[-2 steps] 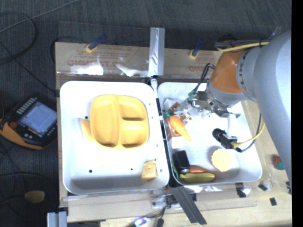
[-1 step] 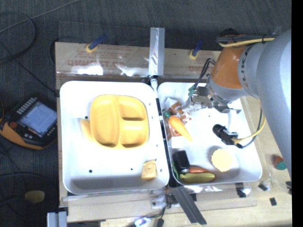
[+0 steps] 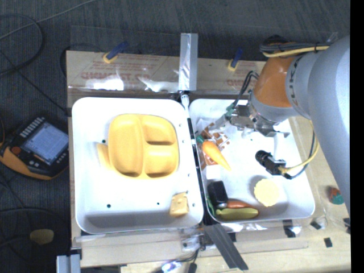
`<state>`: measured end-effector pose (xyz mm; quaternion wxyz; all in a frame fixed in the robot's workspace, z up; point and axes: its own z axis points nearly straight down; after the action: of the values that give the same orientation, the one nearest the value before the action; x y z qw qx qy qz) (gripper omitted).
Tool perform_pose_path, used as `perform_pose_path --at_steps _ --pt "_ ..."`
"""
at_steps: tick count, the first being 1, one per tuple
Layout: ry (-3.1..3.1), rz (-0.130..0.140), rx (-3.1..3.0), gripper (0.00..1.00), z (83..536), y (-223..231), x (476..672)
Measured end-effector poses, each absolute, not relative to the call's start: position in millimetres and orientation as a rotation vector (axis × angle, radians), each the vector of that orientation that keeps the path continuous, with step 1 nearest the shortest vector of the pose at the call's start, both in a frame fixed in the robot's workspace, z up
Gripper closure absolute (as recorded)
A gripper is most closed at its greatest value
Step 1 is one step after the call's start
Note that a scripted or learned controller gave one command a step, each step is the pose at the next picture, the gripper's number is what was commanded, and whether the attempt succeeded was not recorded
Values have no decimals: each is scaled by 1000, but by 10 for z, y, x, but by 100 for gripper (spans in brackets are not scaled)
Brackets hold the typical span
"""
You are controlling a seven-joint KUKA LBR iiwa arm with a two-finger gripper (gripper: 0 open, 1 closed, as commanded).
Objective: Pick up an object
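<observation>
My gripper [image 3: 242,117] hangs over the back of the right bin [image 3: 301,181], below the orange wrist band. Just left of it lie a brown and white patterned packet [image 3: 215,134] and an orange carrot [image 3: 215,152]. A pale yellow disc [image 3: 267,192] rests toward the bin's front right. A black block [image 3: 217,191], a red pepper [image 3: 240,204] and a green pickle [image 3: 236,213] sit along the front edge. I see nothing held under the gripper.
The left bin [image 3: 85,209] holds a yellow divided tray [image 3: 142,144] and a small tan block [image 3: 179,205]. A black connector on a yellow cable [image 3: 268,160] hangs from the arm over the right bin. A divider wall [image 3: 193,158] separates the bins.
</observation>
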<state>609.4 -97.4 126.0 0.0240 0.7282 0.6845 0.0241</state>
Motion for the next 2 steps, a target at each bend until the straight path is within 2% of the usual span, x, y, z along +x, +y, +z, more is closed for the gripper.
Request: perform_pose_path --at_steps 1,2 --pt "2074 51 2321 0 1151 -927 6145" --pt "2114 52 2284 0 1106 -963 6219"
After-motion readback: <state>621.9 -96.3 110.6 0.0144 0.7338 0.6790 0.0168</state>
